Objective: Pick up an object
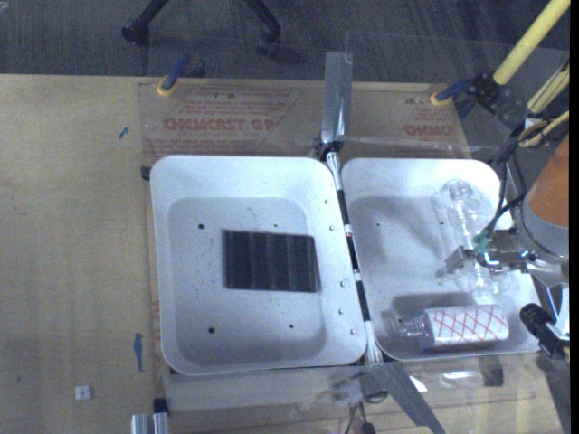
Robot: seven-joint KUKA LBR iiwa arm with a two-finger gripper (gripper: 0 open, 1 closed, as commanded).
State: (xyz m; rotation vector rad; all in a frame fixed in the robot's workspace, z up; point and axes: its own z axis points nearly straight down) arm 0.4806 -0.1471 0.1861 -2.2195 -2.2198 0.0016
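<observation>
**Op A:** Camera view first: my gripper point(461, 262) sits low over the right white plastic bin point(362, 181). How far its fingers stand apart I cannot tell, and I see nothing between them.

**Op B:** Candidates?

**Op A:** Clear plastic bottle with a red-and-white lattice label point(452, 325), lying on its side along the bin's near wall. A clear glassy piece point(457, 199) rests toward the far corner, hard to make out. The left white bin point(167, 183) holds a dark ribbed rectangular panel point(270, 260).

**Op B:** Handling?

**Op A:** I judge the bottle light, slick, slightly crushable; I'd grip across the labelled middle.
</observation>
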